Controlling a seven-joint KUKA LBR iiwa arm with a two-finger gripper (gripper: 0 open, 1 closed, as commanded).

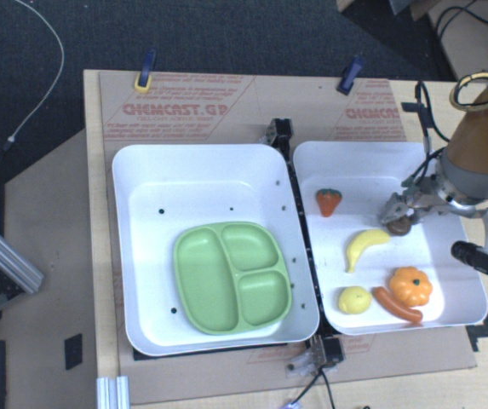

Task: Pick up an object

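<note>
Tabletop (226, 100): brown board printed with red lettering, carrying two shallow white bins side by side; a blue-and-yellow clamp (145, 72) at its far left edge, a blue clamp (350, 75) at its far right.

Left bin (141, 220): holds one pale green divided plate (231, 275) with three compartments, lying flat toward the near side of the bin.

Black bracket (280, 131): sits at the far end of the seam between the two bins.

Right bin (346, 164): holds five toy food items.
- Strawberry (329, 200), red with green top, in the far left part, well apart from the rest.
- Banana (364, 246), yellow, curved, near the middle of the bin.
- Lemon (354, 299), yellow, rounded, at the near left, below the banana.
- Sausage (397, 305), red-orange, lying slantwise along the near side, touching the pumpkin.
- Pumpkin (410, 285), orange with a green stem, near right, just above the sausage.

End effector (399, 216): low over the right bin, just beside the banana's upper tip, on the grey arm (473, 152) with orange band reaching in from the right. Whether its fingers are spread or pressed together cannot be told; a dark rounded shape shows at the tip, its identity unclear.
</note>
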